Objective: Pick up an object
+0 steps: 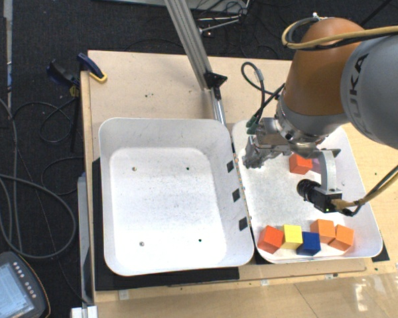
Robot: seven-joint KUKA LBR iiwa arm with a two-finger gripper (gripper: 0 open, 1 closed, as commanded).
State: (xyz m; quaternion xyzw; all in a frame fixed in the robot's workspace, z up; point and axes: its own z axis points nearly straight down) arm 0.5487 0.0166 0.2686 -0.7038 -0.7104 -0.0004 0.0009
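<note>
**Hovering over the right bin, target close by**

Lining up for a grab, we want the gripper (255, 156) centred squarely over one block before it drops, well off the bin wall, so nothing gets nudged away. Whether the gripper is parted or closed, we cannot tell; the arm (331, 71) hides too much of it. Nothing visible sits in its grasp.

The orange block (300, 163) lies alone in the right bin (265, 204), just to the right of the gripper and partly tucked under the wrist. That looks like the easiest pick to us. The other blocks crowd the near edge: an orange cube (271, 238), a yellow one (292, 234), a blue one (310, 243), well apart from the gripper.
</note>
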